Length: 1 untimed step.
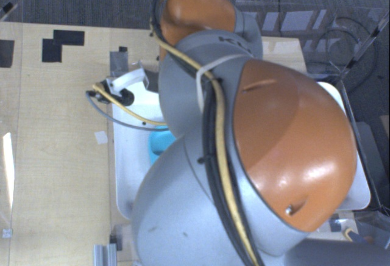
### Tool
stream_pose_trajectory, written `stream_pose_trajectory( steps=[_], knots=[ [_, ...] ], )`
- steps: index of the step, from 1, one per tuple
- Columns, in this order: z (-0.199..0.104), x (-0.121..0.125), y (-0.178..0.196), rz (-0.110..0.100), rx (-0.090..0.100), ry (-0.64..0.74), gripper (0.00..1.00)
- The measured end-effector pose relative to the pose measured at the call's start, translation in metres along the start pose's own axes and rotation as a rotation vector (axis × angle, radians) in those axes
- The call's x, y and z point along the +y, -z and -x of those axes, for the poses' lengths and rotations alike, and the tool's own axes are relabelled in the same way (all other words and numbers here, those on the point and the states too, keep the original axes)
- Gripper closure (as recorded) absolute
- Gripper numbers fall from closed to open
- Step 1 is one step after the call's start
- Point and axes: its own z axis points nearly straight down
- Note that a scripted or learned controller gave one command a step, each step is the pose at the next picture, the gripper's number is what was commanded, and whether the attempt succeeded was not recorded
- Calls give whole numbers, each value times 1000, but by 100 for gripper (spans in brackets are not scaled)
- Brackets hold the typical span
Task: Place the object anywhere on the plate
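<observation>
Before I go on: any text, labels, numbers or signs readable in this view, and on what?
None can be read.
The arm carries no visible lettering on its grey and orange shells.
The black marks on the bench are plain shapes, not characters.
The bin and the blue thing at the arm's edge show no print.

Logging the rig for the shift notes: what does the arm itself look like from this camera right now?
The arm has rounded grey casings with glossy orange caps on its joints. A bundle of black and yellow cables runs along it, held by a white tie, out to a white fitting near the tool end.
</observation>
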Motion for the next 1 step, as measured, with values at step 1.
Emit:
stream_pose_trajectory(
  steps=[1],
  knots=[
    [-42, 51, 53, 1, 2, -78, 100]
  ],
)
